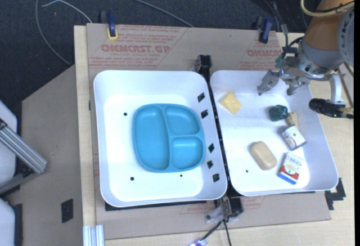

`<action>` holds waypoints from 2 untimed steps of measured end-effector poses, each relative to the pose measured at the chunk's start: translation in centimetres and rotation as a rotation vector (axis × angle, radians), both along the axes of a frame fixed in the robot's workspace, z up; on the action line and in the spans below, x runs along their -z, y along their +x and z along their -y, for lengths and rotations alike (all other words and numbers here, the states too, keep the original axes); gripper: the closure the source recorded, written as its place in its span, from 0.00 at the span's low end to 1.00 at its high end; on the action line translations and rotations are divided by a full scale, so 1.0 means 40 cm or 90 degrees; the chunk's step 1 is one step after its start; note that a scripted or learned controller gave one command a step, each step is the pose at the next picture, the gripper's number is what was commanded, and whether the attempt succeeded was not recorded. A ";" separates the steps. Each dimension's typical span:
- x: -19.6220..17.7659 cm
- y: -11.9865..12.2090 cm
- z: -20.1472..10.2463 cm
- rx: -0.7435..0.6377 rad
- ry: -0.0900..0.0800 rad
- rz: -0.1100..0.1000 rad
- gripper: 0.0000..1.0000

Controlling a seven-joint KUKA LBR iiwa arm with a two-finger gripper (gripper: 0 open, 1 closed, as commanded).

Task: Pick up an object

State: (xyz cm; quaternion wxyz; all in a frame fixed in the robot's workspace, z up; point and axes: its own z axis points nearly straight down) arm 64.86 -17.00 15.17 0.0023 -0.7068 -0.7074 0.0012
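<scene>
Right bin (pixel 332 174), nearest edge first: a small red, white and blue packet (pixel 290 168) lies by the near-right corner, with a tan oval block (pixel 263 155) just to its left, its long axis running diagonally from upper left to lower right. Farther in, a small red-and-white carton (pixel 293 137) lies tilted, and beyond it a dark green lump (pixel 278 112), rounded and compact, the likeliest target since it sits closest to the claw. A pale yellow wedge (pixel 229 102) lies well apart to the left, near the wall shared with the left bin (pixel 107 126), which carries a blue divided tray (pixel 168 137).

The claw (pixel 279 86) hangs over the far part of the right bin, its two fingers spread apart with nothing between them. The green lump lies just nearer the camera than the claw and about level with it from side to side; a short approach toward the near edge, then a descent, would probably bring the fingers astride it. The carton close beside the lump may crowd one finger.
</scene>
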 end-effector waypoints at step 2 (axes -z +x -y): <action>0.116 0.004 -0.014 -0.001 0.000 0.004 1.00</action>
